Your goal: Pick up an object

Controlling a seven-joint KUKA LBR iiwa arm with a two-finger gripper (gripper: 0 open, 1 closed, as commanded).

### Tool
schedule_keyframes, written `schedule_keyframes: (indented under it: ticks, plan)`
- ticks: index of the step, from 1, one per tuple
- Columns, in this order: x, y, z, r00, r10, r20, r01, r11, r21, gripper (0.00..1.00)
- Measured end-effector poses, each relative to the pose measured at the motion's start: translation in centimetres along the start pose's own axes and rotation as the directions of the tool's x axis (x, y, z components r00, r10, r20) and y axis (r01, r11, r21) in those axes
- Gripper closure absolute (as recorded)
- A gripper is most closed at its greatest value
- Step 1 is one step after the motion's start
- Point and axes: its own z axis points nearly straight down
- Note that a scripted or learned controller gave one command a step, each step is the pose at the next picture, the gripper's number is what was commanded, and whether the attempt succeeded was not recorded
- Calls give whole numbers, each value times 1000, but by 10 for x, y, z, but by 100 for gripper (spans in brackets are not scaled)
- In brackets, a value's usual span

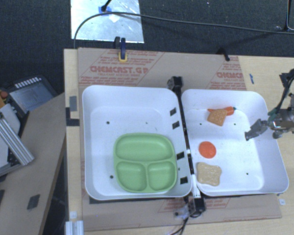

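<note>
While I scan from the green divided plate [146,161] in the left bin [95,131], the orange disc [208,150] sits mid right bin [269,146], left of and slightly below my gripper [257,129]; whether its claw is open, I cannot tell.

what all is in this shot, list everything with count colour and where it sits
bins: 2, white, side by side on the bench
divided plate: 1, light green, three compartments, lower part of the left bin
toast-like piece: 1, tan-orange, upper part of the right bin, touching the carrot-like piece
carrot-like piece: 1, orange with a green tip, just behind the toast-like piece
round disc: 1, orange-red, middle left of the right bin
flat bread-like piece: 1, pale beige, lower left of the right bin
clamp: 1, yellow and dark, at the board's far edge
gripper: 1, grey, over the right bin's right side, holding nothing visible
</note>
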Motion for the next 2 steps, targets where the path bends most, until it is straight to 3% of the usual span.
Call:
schedule_keyframes:
  ticks: [2]
  plan:
    - [-8,-7,88,1000,3,-1,-3,1000,4,0]
